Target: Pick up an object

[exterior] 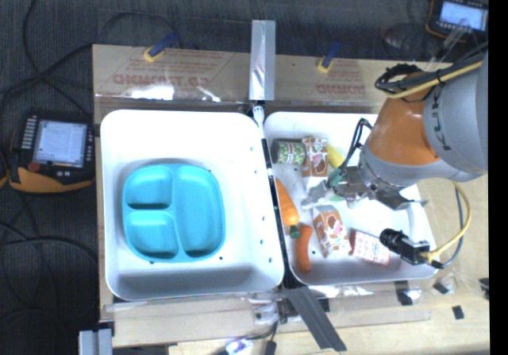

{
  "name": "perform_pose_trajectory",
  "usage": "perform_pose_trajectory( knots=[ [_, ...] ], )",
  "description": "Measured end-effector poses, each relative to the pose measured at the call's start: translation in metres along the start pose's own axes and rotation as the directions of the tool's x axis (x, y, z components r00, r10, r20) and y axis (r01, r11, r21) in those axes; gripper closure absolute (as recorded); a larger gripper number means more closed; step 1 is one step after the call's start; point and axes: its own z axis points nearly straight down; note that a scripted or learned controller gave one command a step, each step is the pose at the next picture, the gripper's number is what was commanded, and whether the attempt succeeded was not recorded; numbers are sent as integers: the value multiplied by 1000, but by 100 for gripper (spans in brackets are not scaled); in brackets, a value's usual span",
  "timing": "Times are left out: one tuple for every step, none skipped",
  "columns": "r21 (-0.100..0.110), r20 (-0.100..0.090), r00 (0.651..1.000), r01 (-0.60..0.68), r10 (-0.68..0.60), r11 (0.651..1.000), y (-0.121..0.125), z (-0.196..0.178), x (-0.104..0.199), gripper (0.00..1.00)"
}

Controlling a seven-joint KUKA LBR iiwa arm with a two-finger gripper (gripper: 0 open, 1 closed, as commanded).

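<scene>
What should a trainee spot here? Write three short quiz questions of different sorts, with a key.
1. True or false: the light blue plastic divided tray lies in the right white bin.
2. Which lies against the right bin's left wall? A) long orange carrot B) green-labelled can C) small red and white carton
3. Fill in: the two-finger gripper is over the ___ bin.

Key: 1 false, it lies in the left white bin; 2 A; 3 right.

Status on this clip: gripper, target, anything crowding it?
Gripper low in right bin, amid the clutter. No item seen held. Green can, carrot, snack packets packed close. Blue tray alone in left bin.
</scene>
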Motion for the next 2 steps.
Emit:
perform_pose_trajectory(
  knots=[
    [-14,3,999,52,-52,999,-24,40,-11,0],
    [-13,1,999,52,-52,999,-24,31,-10,100]
  ],
)
